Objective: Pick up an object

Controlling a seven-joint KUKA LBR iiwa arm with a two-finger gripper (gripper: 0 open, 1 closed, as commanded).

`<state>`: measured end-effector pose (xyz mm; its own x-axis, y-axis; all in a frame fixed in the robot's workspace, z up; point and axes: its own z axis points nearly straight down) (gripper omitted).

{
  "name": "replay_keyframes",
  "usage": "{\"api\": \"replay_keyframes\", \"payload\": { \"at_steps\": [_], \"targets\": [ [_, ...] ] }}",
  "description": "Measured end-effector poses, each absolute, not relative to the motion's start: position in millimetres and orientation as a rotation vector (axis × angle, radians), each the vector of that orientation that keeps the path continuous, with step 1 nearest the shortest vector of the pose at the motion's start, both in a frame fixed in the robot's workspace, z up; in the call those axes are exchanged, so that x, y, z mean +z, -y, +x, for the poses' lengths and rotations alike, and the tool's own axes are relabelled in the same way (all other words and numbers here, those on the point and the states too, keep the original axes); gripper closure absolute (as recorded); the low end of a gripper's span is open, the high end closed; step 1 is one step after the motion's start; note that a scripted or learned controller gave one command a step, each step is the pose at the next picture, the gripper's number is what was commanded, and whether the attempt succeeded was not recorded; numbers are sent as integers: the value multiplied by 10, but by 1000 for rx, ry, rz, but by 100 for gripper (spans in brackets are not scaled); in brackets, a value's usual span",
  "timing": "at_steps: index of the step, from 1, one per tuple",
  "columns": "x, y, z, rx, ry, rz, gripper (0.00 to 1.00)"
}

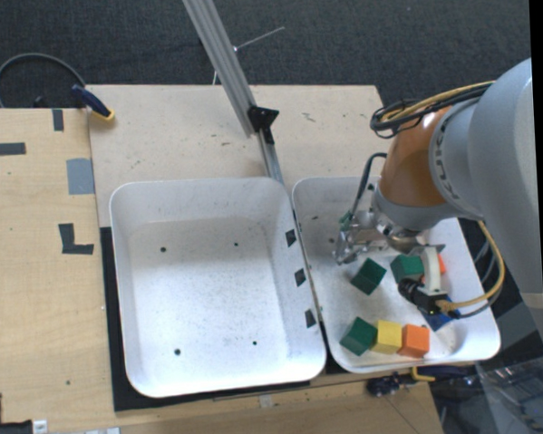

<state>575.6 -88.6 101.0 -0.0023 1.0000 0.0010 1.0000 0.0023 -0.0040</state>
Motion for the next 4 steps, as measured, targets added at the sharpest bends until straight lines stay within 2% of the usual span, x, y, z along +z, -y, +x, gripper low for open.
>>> {"api": "replay_keyframes", "payload": {
  "at_steps": [2,3,4],
  "targets": [
    [2083,878,5858,-4,2227,-2221,100],
    [2288,874,5863,-1,2223,-2220,100],
    [2306,266,5776,0,2227,-2212,100]
  ]
}}
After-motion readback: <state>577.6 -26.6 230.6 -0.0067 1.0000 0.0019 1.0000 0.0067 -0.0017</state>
